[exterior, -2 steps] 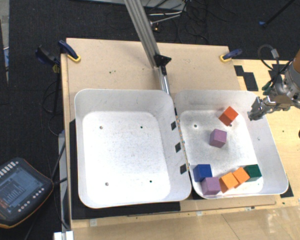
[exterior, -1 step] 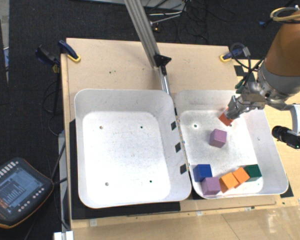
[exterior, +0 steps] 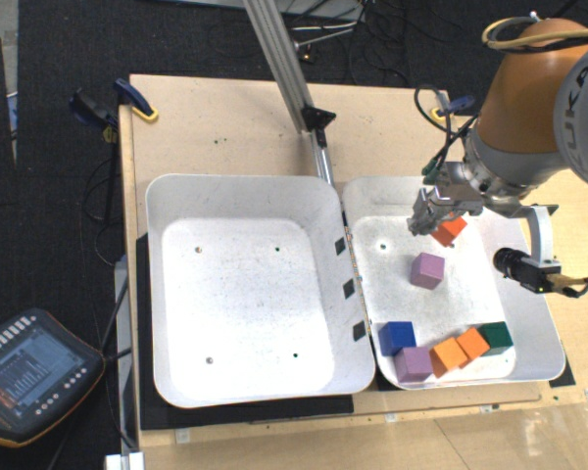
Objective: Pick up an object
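Orange block (exterior: 452,230) at tool (exterior: 433,218) | tool grip: cannot tell | arm lettering partial, unreadable

Fixed overhead slant on both bins (exterior: 245,189)

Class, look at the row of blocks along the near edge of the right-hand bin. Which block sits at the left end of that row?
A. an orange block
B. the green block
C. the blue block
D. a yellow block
C: the blue block lies leftmost in the right bin, with a purple block, an orange block and the green block following to its right.
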Action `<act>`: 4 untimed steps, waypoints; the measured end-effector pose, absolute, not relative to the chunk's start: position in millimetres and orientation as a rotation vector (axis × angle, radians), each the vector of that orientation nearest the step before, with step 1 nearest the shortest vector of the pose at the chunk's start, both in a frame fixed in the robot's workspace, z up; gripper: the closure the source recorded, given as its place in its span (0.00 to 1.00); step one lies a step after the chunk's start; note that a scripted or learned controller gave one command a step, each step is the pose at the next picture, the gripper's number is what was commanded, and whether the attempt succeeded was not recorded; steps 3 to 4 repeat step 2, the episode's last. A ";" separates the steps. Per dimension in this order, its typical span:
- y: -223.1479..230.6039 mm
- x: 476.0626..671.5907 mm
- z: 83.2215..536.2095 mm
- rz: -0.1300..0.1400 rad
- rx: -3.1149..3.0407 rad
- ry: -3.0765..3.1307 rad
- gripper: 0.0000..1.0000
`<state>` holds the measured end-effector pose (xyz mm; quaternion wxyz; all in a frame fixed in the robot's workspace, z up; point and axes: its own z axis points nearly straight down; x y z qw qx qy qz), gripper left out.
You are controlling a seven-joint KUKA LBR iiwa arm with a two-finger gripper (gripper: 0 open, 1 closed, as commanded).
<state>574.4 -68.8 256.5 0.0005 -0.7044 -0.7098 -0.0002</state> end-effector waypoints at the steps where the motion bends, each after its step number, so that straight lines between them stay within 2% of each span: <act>1: -23.8 587.3 257.8 -0.003 -2.213 -2.231 1.00; 2: 34.5 597.4 241.0 0.000 -2.211 -2.230 1.00; 4: 34.5 597.4 241.0 0.000 -2.211 -2.230 1.00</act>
